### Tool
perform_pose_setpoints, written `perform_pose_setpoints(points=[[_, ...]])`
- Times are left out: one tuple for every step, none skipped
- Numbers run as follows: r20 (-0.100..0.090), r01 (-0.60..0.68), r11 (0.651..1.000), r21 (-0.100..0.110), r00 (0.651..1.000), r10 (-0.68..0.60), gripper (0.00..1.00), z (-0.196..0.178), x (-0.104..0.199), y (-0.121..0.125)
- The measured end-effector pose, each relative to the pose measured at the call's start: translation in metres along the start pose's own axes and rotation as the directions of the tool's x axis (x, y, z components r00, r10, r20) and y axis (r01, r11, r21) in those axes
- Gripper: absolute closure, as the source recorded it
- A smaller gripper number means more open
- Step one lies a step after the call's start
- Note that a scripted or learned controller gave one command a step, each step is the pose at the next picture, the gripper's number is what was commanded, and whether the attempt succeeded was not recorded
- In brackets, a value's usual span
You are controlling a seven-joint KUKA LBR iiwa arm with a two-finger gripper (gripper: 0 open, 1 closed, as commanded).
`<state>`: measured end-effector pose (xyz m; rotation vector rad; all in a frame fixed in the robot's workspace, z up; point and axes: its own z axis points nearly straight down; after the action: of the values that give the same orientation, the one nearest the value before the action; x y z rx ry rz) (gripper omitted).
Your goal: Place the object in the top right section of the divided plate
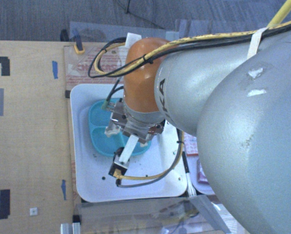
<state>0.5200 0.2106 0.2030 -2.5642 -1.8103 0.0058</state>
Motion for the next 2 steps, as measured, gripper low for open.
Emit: perform_pose_setpoints(points=[[0.0, -0.109, 0.994, -0.003, 0.994, 0.109, 0.0, -0.142, -0.047, 0.028], [0.0, -0.137, 0.991, -0.001, 0.991, 0.137, 0.0, 0.01, -0.035, -0.024]])
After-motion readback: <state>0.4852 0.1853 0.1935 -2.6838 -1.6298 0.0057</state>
